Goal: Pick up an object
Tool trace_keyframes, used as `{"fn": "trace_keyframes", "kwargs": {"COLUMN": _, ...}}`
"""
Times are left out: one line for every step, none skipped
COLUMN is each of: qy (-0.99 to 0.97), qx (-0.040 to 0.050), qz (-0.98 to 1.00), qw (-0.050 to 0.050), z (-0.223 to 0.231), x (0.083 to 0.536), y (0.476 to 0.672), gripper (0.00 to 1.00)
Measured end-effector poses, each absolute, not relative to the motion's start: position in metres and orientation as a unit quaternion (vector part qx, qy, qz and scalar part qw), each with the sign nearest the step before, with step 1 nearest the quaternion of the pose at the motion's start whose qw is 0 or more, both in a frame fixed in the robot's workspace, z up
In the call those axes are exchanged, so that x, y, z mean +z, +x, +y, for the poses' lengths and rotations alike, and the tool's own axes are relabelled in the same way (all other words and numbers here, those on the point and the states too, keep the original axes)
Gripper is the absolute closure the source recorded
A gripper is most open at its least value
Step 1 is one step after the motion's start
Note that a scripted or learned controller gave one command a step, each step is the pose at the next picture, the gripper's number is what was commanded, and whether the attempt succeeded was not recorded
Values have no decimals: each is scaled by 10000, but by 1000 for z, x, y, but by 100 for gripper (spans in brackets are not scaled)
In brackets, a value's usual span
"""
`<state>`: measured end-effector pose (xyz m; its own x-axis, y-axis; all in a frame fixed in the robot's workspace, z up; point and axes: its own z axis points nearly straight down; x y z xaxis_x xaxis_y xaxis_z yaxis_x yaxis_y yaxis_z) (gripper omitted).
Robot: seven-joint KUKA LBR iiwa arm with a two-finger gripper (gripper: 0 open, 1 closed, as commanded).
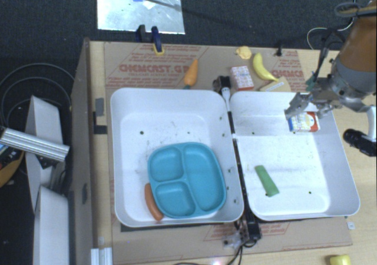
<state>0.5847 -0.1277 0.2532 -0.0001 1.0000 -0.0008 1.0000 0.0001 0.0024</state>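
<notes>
The end effector [301, 111], whose grip state I cannot tell, sits low over a small red-and-white packet [306, 123] in the right bin [336, 199], so the pickup looks unfinished, with a green block [266, 180] lying nearby.

We can read one text w/ fair confidence: red print "CHEMCAST" on the brown board [159, 63] behind the left bin, repeated on the same board behind the right bin, partly hidden there. More red print runs along the board's front edge, too small and cut off for us to read. The small carton [242, 78] and the white-red packet [305, 122] carry print, but we can't make out any letters.
</notes>
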Motion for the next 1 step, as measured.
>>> {"fn": "trace_keyframes", "kwargs": {"qy": 7048, "qx": 14, "qz": 7094, "qw": 14, "z": -105, "x": 246, "y": 623, "gripper": 100}}
